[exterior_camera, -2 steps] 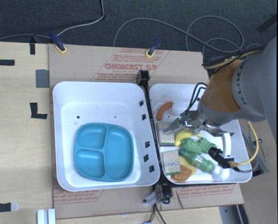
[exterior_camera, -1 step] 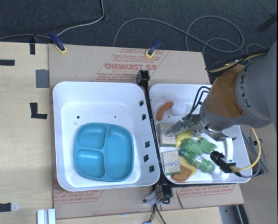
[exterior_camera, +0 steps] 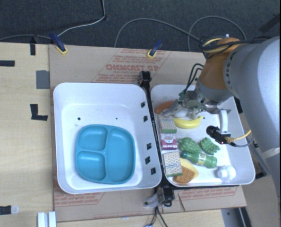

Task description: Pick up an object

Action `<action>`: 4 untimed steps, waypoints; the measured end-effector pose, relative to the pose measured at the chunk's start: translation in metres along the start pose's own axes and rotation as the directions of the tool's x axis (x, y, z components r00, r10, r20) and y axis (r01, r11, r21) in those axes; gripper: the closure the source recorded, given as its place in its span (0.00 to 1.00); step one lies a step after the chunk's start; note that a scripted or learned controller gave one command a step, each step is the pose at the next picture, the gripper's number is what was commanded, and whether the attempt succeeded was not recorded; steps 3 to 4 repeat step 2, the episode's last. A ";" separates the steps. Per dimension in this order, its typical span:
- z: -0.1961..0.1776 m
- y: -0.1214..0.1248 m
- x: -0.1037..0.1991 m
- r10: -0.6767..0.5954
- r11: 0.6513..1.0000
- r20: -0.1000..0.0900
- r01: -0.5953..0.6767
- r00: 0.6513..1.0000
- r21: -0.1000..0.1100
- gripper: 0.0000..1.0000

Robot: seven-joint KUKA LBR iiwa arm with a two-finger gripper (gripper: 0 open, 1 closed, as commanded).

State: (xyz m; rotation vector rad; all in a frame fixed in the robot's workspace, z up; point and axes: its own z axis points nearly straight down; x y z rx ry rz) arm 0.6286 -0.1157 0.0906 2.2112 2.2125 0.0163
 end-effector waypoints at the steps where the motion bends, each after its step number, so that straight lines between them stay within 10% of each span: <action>1: 0.000 -0.023 0.006 0.002 1.000 0.002 -0.002 1.000 0.001 0.00; 2: -0.009 -0.023 0.007 0.000 1.000 0.000 0.000 1.000 0.005 1.00; 4: -0.009 -0.023 0.007 0.000 1.000 0.000 0.000 1.000 0.005 1.00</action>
